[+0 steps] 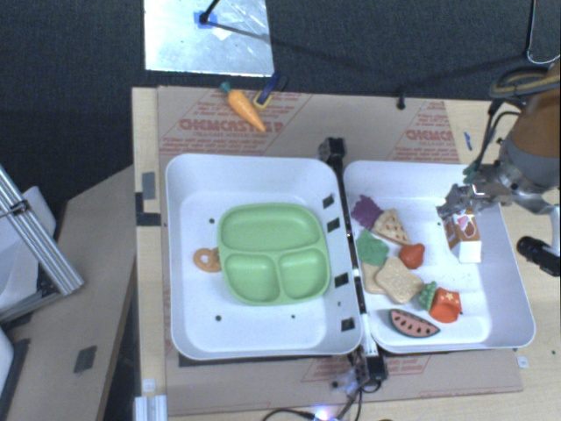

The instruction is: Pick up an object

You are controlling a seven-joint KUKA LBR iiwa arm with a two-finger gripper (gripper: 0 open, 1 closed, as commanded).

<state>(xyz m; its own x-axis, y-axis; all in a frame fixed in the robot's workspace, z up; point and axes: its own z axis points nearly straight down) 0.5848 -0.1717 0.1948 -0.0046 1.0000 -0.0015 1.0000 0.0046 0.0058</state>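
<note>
The robot's hand (462, 202) is pictured low over the right-hand shallow white plastic bin (517, 310), directly above a small brown-and-white toy milk carton (463, 237) lying near that bin's far right wall. Whether the hand is open or closed cannot be told; no object is seen between its parts. The carton is judged the likeliest target: it appears light, rigid and boxy, with flat sides that would suit a pinch across its narrow width, though smooth plastic may slip and the bin wall just beside it leaves little room. Left of the carton, a red toy tomato (412, 255), a tan toy bread slice (398, 280), a green toy leaf (372, 248), a purple toy piece (365, 209) and a toy watermelon wedge (412, 324) are scattered; these are taken to be equally light. In the neighbouring bin, a green three-compartment plastic tray (273, 253) is seen.
</note>
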